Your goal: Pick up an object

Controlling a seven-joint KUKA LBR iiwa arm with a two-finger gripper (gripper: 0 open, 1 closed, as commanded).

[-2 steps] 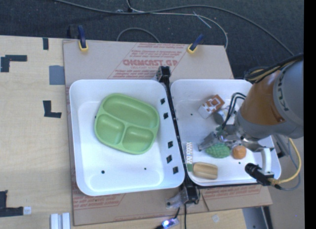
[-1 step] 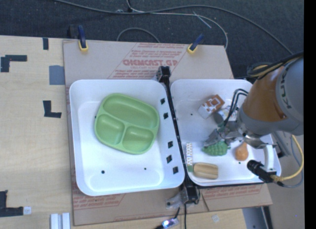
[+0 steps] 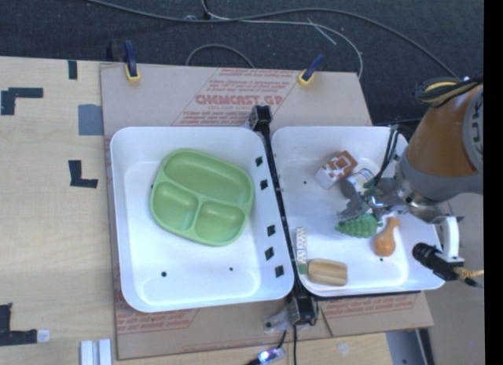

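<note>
Two shallow white plastic bins sit side by side on a sheet of brown cardboard [image 3: 236, 100] — the left bin [image 3: 130, 222] and the right bin [image 3: 314, 147] meet along a dark divider. In the left bin lies one green plate [image 3: 203, 196], smooth and glossy, rounded at the corners and moulded into three compartments.

The right bin holds several small objects. Far in it sits one boxy white and brown toy [image 3: 338, 168]. Near the middle lies one bumpy green piece [image 3: 357, 227], knobbly like a vegetable, and just to its right one smooth orange pear-shaped piece [image 3: 385, 239]. At the near edge rests one tan bread-like block [image 3: 327, 271], with one narrow printed strip [image 3: 301, 243] just to its left.

The grey arm reaches in from the right, and its gripper [image 3: 363, 200] hangs right above the green piece; whether it is open or holding anything, I cannot tell. Two clamps — one at each far corner — pin the cardboard.
</note>
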